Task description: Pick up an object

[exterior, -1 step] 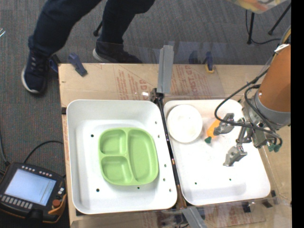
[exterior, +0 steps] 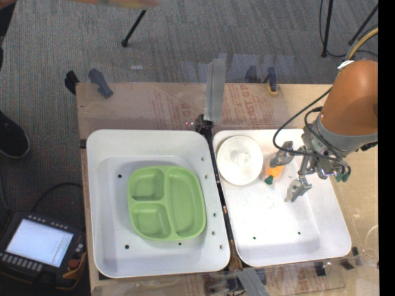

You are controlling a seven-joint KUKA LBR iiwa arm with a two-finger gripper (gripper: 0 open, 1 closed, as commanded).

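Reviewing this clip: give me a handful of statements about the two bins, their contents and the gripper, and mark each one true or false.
1. The green divided plate lies in the left bin. True.
2. The white round bowl sits in the left bin. False: it sits in the right bin, near its upper left corner.
3. The small orange object lies in the right bin, beside the bowl. True.
4. The gripper holds the green plate between its fingers. False: the gripper is over the right bin with its fingers spread, and nothing shows between them.
5. The green plate has a single undivided well. False: it has three compartments.
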